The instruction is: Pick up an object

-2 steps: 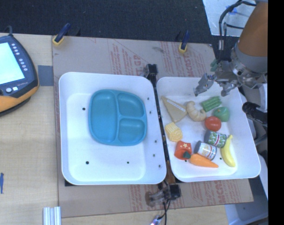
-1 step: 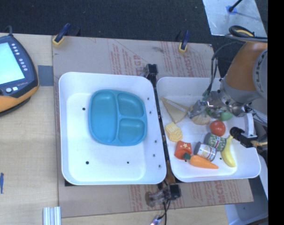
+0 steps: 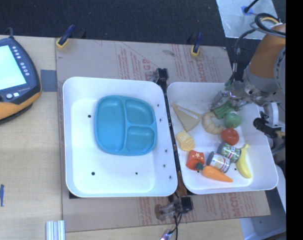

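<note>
The right bin (image 3: 191, 91) holds a heap of toy food: a pale cheese wedge (image 3: 187, 117), a beige pastry (image 3: 210, 123), a green vegetable (image 3: 231, 118), a red tomato (image 3: 230, 135), a yellow corn piece (image 3: 185, 141), a red pepper (image 3: 195, 159), two small cans (image 3: 224, 158), a banana (image 3: 244, 164) and a carrot (image 3: 217, 174). My gripper (image 3: 225, 101) is low over the bin's far right part, right at the upper end of the green vegetable. The grey and orange arm (image 3: 266, 59) comes in from the right.
The left bin (image 3: 81, 174) carries a blue divided plate (image 3: 125, 125). A black divider clamp (image 3: 162, 76) sits between the bins at the back. An orange-edged tablet (image 3: 8, 79) lies at the far left of the bench. Two clips (image 3: 65, 36) pin the cardboard at the back.
</note>
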